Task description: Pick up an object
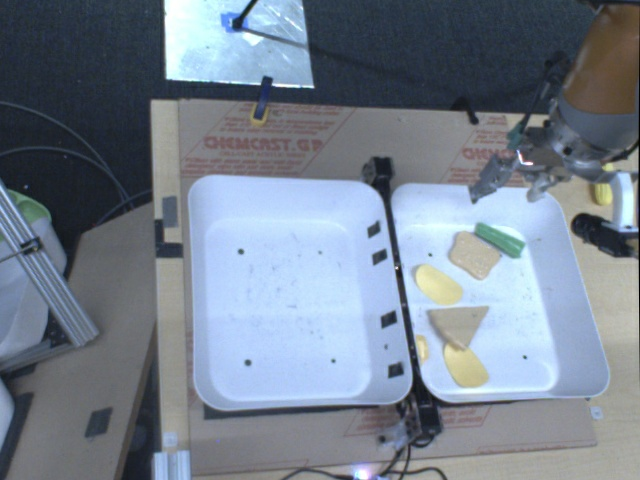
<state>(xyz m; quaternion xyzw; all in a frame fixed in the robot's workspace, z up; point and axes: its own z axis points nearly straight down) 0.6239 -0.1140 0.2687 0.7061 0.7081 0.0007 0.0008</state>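
Five food-like pieces, perhaps six, lie in the right bin (575,298).

Red print reading "CHEMCAST GP" runs across the brown board (300,133) under the bins, top left; repeated at right and bottom, partly hidden, illegible.

Dark carpeted floor (80,48) fills the upper frame. A shiny metal plate (237,28) lies on it, top centre. Light wooden bench (120,298) spans the lower frame, topped by a printed cardboard sheet (300,138). Aluminium extrusion (45,268) slants at the left edge. Lighting even.
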